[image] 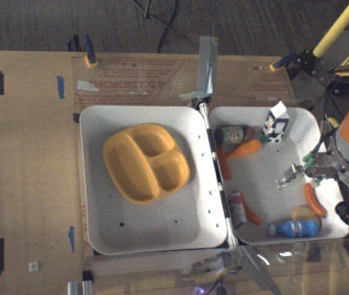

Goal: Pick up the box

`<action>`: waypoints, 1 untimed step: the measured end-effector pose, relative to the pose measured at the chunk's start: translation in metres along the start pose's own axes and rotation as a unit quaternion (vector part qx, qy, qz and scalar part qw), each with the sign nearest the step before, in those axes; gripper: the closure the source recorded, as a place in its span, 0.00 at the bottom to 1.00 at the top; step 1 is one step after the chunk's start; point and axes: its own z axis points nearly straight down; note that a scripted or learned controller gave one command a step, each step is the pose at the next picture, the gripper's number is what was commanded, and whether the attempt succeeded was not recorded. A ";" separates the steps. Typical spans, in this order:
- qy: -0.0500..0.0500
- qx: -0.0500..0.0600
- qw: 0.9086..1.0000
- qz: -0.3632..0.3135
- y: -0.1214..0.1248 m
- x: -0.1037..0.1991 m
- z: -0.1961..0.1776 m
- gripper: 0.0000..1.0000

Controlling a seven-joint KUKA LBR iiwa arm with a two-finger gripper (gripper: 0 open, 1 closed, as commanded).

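Box point(276, 121): small white carton with black print, standing upright in the upper part of the right bin point(266, 198), near its back wall. Not gripped; nothing touches it from above.

Neighbours: a dark can point(233, 134) lying just left of the box; an orange carrot point(244, 149) slanting just below it; another orange item point(223, 163) against the bin's left wall.

Further contents, right bin: a small can point(237, 208) at lower left; a sausage point(314, 200) at right; a blue-labelled bottle point(296, 228) lying along the front edge, with a tan lump point(304, 213) just above it.

Left bin point(98, 183): one yellow divided tray point(146, 161).

Gripper point(292, 176): at the right side of the right bin, below and well apart from the box, over bare bin floor. Whether its pincer is spread or pressed together cannot be told; nothing visible in it.

Progress: pick not yet made. Remaining, by judgement: travel up-frame to the box, descend, close, lift.
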 end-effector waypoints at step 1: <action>0.000 0.000 0.986 0.168 -0.014 -0.054 0.016 0.00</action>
